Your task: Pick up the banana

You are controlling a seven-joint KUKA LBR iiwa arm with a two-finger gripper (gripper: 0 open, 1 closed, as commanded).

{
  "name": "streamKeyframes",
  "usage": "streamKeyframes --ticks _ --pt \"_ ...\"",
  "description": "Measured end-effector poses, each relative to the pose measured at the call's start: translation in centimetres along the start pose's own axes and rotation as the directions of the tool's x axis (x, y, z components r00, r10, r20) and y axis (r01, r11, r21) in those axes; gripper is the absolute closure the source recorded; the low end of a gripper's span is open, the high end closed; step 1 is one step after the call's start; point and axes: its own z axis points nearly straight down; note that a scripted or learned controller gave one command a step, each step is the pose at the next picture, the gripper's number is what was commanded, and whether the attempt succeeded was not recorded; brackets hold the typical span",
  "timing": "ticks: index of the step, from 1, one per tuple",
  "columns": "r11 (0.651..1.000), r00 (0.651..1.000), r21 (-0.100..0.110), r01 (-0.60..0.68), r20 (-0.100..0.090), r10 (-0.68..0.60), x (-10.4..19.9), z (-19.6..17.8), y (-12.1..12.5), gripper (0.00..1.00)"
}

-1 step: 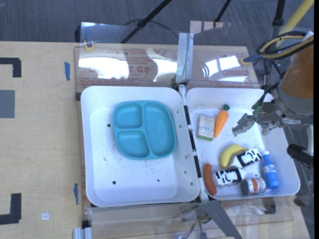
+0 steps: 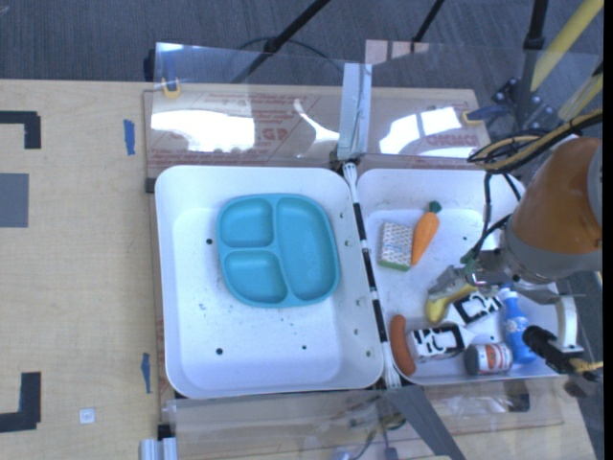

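Progress looks slight to me: the banana [image 2: 442, 304] lies on the floor of the right bin [image 2: 450, 195], not lifted, and the whole pick is left to do. I take that banana as my landmark.

Well to its left, past the divider, the left bin [image 2: 187, 353] holds a blue divided plate [image 2: 278, 249]. Just left of and below the banana lies a red sausage-like piece [image 2: 401, 344]. Above the banana sit a small sponge [image 2: 396, 244] and a toy carrot [image 2: 425, 235]. Just below and right of it are a black-and-white object [image 2: 438, 341], a small can [image 2: 488, 358] and a blue bottle [image 2: 515, 328], all crowded close.

My pincer [image 2: 466, 278] hangs just right of the banana's upper end; how wide it stands I cannot tell, and I see nothing held in it.

The bench [image 2: 72, 286] is pale wood with blue tape marks; clear panels stand behind the bins, and dark carpet with tripod legs lies beyond.
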Motion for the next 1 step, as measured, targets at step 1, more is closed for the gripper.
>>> streamKeyframes --ticks 1 --pt "0.975 0.975 0.013 0.223 -0.005 -0.223 -1.41 -1.34 3.52 0.0"
